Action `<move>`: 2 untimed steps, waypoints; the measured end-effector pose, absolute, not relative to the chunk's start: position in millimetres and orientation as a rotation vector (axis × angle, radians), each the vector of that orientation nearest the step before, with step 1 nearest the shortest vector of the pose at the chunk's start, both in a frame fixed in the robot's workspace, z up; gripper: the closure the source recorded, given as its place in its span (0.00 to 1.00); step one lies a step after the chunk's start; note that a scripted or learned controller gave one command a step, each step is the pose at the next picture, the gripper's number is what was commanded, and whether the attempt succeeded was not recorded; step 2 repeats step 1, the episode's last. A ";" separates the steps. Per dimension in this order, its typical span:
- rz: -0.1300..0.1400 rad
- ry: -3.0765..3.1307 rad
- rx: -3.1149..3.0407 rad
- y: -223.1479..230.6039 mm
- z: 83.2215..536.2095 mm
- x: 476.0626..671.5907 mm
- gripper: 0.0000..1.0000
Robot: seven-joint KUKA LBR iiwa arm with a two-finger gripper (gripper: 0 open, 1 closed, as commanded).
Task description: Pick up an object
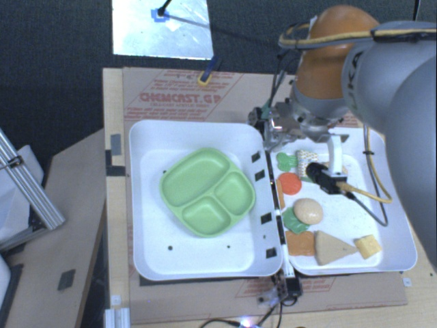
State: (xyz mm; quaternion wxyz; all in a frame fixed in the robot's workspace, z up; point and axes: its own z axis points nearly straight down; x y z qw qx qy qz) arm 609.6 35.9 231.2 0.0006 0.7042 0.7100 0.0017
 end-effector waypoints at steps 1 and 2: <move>0.003 2.226 2.214 61.0 220.3 621.9 1.00; 0.003 2.226 2.214 61.0 220.3 621.9 1.00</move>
